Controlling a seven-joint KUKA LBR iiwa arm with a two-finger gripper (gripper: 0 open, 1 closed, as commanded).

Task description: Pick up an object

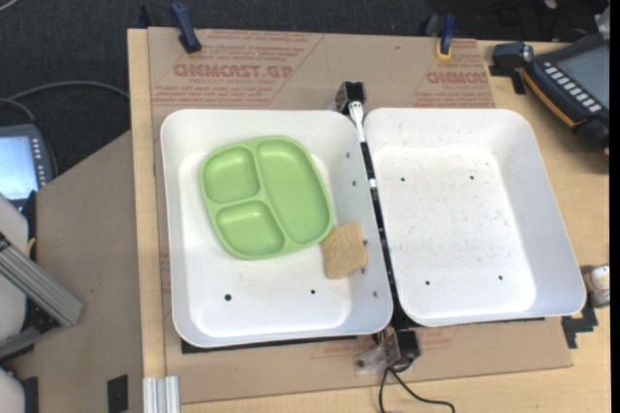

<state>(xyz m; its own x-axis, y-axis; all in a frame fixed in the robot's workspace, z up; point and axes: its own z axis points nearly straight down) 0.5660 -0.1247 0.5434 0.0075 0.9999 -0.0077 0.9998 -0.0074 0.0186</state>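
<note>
Green 3-compartment plate (pixel 265 198) (left bin (pixel 184 207)), tan sponge (pixel 344 250) touching its corner

Two shallow white plastic bins sit side by side: left bin (pixel 184 237), right bin (pixel 542 207). One green three-compartment plastic plate (pixel 266 198) and one tan square sponge (pixel 344 250) lie in the left bin.
</note>
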